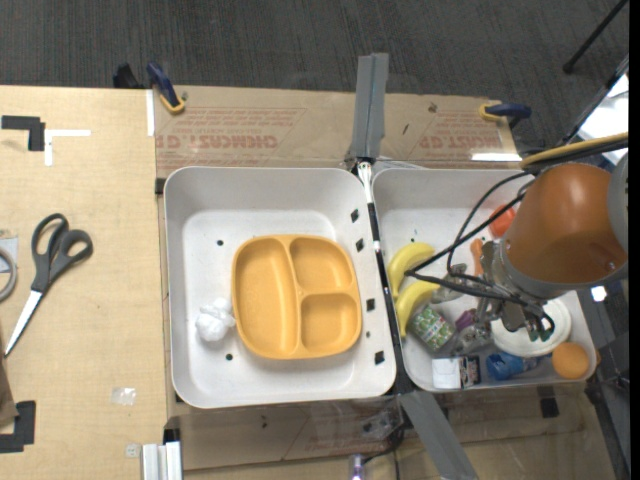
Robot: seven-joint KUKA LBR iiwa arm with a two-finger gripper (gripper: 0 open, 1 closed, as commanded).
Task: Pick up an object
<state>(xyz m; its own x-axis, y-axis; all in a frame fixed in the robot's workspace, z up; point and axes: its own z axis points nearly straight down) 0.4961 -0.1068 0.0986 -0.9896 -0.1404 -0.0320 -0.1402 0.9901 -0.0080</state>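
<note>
The gripper [512,318] hung low over the right-hand shallow white plastic bin [400,183], beneath the arm's broad orange band [562,223], with black cables looped around it. It was too hidden by the wrist and cables to tell if it was open or closed, and nothing could be seen gripped in it.

Directly under and just right of the gripper lay a round white dish [545,333], partly covered by the wrist. Just beyond that, toward the bin's near right corner, sat a small round orange fruit [571,359]. Just below the gripper lay a small blue item [503,366], and left of that a white carton with dark print [448,371]. To the gripper's left, near it, rested a green printed packet [431,325], and further left two curved yellow bananas [408,280] lay side by side against the bin's left wall.

Well to the left of the gripper stood the second shallow white plastic bin [180,268], touching the first along a shared edge. In it lay a yellow three-compartment plastic plate [296,295], with a small crumpled white wad [213,319] just beside the plate's far-left edge.

Far left of the gripper, on the pale wooden counter [90,368], lay a pair of black-handled scissors [45,268], well apart from both bins.
</note>
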